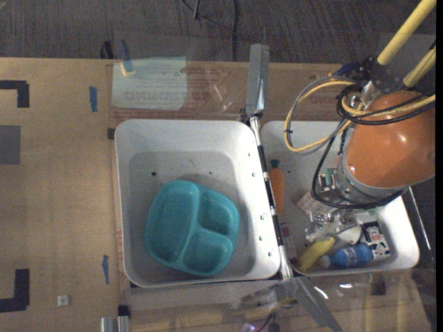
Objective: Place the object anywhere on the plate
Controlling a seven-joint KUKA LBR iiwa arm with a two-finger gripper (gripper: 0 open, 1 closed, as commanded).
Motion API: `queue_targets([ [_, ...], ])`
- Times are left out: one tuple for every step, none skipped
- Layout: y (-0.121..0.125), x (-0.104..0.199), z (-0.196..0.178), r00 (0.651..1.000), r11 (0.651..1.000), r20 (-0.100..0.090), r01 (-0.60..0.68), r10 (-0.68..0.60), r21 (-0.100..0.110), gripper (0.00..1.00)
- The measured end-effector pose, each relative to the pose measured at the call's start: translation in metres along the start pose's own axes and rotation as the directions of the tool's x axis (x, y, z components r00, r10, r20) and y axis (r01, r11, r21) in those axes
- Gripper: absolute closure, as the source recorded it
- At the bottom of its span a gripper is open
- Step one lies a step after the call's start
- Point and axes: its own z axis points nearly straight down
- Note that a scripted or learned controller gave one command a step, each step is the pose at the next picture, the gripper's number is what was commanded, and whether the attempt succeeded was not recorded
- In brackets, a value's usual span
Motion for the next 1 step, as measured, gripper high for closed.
queue_targets([
  [0.0052, -0.0442, -0.0261, 0.963, 0.963, 0.001, 0.27, -0.27, 0.004, 1.0],
])
